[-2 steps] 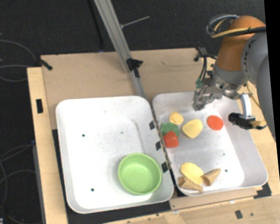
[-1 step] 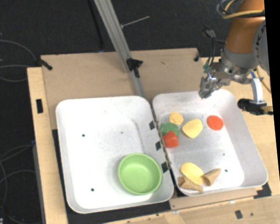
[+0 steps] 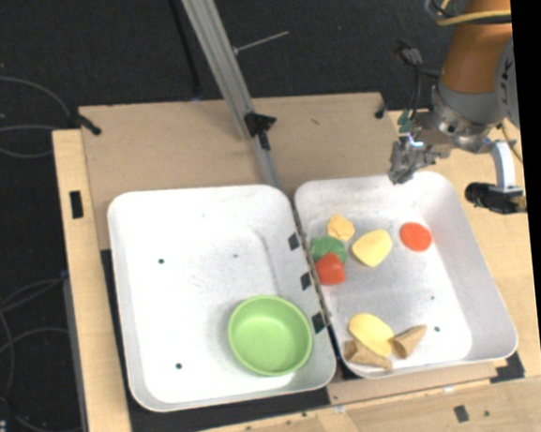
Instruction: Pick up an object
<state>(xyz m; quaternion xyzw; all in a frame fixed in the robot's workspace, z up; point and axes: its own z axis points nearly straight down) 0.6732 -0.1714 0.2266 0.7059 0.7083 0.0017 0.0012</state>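
Pincer [image 3: 403, 165] above right bin's [image 3: 469, 334] far rim

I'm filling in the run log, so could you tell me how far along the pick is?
Done: nothing looks lifted. In hand: the gripper hovers over the right bin's far rim, nothing visibly held. Left: descend onto an item, perhaps the red-orange piece, and lift.

We saw the grey arm [image 3: 470, 71] reaching in from the right, its gripper [image 3: 401, 166] pointing down, fingers too small to read.

Even overhead light, soft shadows, bright white bins [image 3: 205, 216] (slightly grainy).
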